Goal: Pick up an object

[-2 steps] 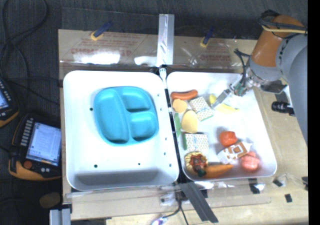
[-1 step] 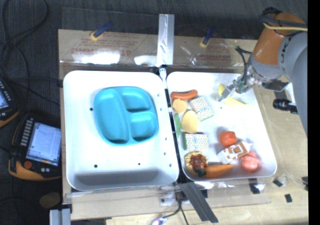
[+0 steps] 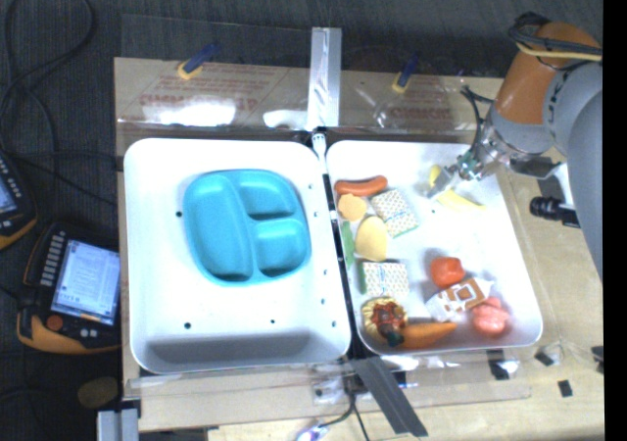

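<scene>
My gripper [image 3: 453,174] hangs low at the right bin's [image 3: 517,263] far right, fingers spread around nothing I can see; the yellow wedge [image 3: 457,199] lies just beside it. Nothing lifted yet.

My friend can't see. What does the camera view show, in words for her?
A grey robot arm reaches from the right, its tool low over the far corner of the right bin, near a small yellow piece. That bin holds toy food, including a hot dog and a carrot. The left bin holds a blue divided tray.
</scene>
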### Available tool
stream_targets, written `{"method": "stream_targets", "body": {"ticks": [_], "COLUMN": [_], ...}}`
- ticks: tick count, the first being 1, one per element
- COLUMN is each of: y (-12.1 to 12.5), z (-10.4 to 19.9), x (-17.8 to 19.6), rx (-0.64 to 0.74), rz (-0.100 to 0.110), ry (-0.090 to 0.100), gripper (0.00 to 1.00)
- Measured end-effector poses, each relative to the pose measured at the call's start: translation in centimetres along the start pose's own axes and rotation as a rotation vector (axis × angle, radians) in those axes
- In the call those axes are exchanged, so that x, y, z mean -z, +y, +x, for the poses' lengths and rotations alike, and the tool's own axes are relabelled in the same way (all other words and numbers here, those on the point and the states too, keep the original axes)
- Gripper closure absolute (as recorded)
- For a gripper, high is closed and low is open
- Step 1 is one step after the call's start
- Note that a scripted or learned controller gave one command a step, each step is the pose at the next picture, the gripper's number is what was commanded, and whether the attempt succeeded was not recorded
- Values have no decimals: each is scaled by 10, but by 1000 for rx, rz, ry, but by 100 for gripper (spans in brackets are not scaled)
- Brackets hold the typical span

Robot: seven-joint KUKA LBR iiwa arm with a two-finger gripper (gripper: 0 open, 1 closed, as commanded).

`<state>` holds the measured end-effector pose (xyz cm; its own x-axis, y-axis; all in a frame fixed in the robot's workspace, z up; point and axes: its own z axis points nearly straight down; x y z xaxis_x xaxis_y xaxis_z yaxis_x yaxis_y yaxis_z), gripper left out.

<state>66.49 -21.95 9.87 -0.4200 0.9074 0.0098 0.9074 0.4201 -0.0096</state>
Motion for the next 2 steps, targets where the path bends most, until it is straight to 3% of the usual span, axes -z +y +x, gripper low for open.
{"method": "stream_targets", "body": {"ticks": [1,2], "y": [39,65], "z": [76,135], "x": [80,112], "rx": [-32,-261], "rz": [-9,-9], "ry": [-11,-11], "gripper": [100,100]}}
